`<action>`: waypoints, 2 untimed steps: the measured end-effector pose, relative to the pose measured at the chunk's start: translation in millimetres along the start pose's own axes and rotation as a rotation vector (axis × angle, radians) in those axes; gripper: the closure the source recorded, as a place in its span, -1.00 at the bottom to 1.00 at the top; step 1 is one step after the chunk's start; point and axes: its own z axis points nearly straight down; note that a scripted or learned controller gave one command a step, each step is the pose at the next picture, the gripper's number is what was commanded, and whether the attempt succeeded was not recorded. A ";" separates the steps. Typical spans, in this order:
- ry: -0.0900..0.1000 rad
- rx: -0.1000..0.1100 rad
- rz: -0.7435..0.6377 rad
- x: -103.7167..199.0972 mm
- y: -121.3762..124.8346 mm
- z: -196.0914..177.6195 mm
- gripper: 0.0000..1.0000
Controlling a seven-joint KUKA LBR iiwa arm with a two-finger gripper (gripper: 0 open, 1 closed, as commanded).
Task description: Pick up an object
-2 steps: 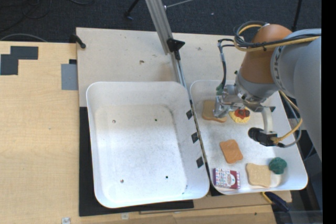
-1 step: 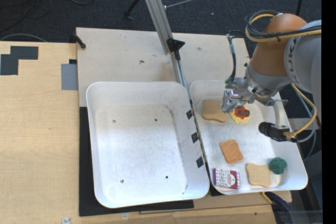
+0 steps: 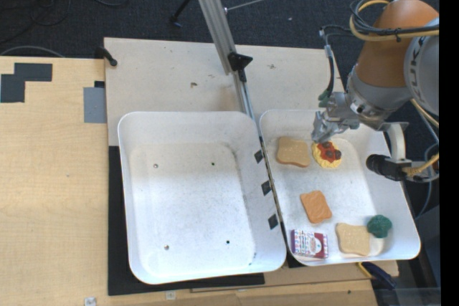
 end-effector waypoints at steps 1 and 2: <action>0.003 0.009 -0.005 50.0 -29.4 4.6 1.00; 0.003 0.009 -0.006 103.7 -58.0 3.4 1.00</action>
